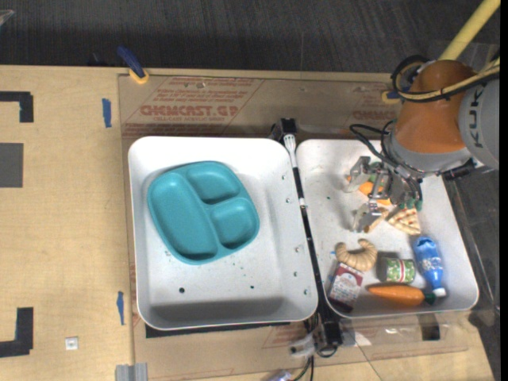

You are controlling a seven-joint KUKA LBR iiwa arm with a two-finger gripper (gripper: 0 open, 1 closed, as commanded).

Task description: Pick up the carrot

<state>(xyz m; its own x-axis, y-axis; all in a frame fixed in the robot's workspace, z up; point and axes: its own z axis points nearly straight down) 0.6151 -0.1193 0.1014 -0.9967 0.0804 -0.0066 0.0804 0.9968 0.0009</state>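
Camera view: the carrot (395,294) is seen lying flat near the front edge of the right bin (325,182), just beside the can (397,270) and the blue bottle (429,267). The gripper (373,195) is positioned above the bin's middle, well apart from the carrot. The fingers are seen spread open, nothing held. A croissant (356,253) and carton (344,285) are noted left of the carrot. A teal tray (203,209) is recorded in the left bin (151,292).
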